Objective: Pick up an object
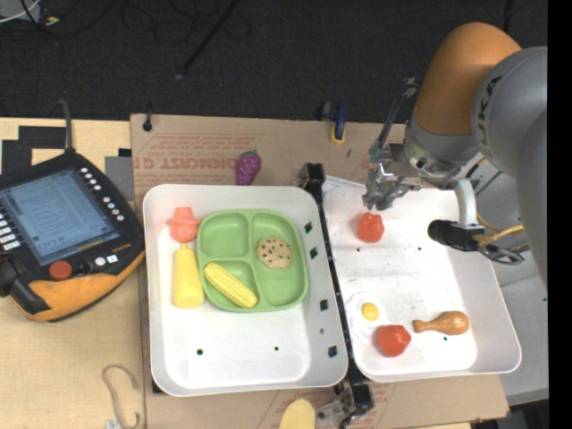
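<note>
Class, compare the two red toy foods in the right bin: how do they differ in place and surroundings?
The upper red piece lies near the bin's far-left corner, just below the end effector; the lower red piece lies near the front edge, far from it. The lower one sits between a fried egg and a drumstick; the upper one lies alone. Both are red, rounded, similar in size.

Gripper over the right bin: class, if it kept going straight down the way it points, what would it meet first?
Most likely the red toy just below the gripper in the right bin; depth is unclear from one slanted view, so it may land beside it.
</note>
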You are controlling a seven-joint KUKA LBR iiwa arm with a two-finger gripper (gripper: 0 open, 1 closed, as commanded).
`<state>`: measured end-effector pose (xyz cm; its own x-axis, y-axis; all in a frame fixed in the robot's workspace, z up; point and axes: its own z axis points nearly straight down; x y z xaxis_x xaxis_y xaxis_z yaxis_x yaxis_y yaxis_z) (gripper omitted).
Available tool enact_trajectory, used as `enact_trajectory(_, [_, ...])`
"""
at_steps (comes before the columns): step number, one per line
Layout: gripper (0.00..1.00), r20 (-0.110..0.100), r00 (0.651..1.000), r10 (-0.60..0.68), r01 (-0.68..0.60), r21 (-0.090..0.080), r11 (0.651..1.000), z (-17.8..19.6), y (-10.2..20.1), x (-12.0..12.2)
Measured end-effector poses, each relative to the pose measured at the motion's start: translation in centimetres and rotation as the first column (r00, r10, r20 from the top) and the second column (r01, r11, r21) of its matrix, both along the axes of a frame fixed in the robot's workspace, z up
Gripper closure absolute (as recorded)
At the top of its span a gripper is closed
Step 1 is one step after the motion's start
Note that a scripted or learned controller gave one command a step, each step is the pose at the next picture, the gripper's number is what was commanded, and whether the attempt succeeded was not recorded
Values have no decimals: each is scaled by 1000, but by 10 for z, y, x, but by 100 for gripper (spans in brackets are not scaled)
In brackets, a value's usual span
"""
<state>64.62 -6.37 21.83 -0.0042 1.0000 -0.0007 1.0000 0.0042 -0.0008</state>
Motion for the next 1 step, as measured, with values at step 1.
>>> enact_trajectory(1, [100,1,1000,-5,5,1,1000,11,3,5])
